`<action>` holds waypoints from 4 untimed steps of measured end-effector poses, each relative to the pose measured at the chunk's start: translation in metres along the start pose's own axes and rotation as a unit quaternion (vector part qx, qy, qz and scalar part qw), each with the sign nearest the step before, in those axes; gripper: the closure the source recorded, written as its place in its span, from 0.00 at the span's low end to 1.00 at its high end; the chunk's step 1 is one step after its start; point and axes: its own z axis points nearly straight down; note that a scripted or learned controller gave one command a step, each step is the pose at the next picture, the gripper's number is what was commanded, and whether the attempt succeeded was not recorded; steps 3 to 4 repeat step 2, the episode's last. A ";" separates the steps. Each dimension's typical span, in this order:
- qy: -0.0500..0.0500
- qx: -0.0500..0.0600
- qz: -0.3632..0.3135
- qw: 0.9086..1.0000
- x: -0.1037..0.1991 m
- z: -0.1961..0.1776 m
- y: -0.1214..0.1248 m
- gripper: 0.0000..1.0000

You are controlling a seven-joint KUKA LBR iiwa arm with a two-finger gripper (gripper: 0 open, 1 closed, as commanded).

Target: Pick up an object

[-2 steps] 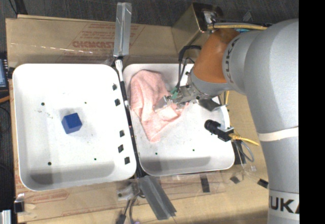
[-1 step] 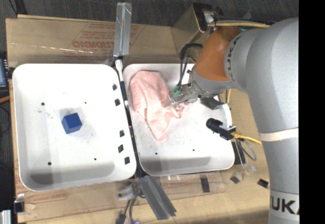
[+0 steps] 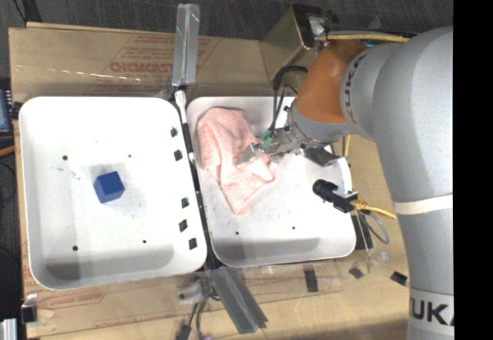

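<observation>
Two white bins [image 3: 46,254], one blue cube [image 3: 109,186], one pink cloth [image 3: 223,147].

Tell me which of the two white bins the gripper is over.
The right-hand white bin, the one holding the crumpled pink cloth. The gripper sits at the cloth's edge; the left-hand bin holds a blue cube.

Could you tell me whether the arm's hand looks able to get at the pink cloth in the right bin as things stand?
Probably yes. The hand is already down in the right bin, at the right edge of the pink cloth, and nothing lies between them.
</observation>
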 end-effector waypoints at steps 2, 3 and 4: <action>-0.001 -0.001 0.000 1.000 -0.051 -0.011 -0.008 0.00; -0.001 -0.001 0.000 1.000 -0.051 -0.011 -0.008 0.00; -0.001 -0.001 0.000 1.000 -0.051 -0.011 -0.008 0.00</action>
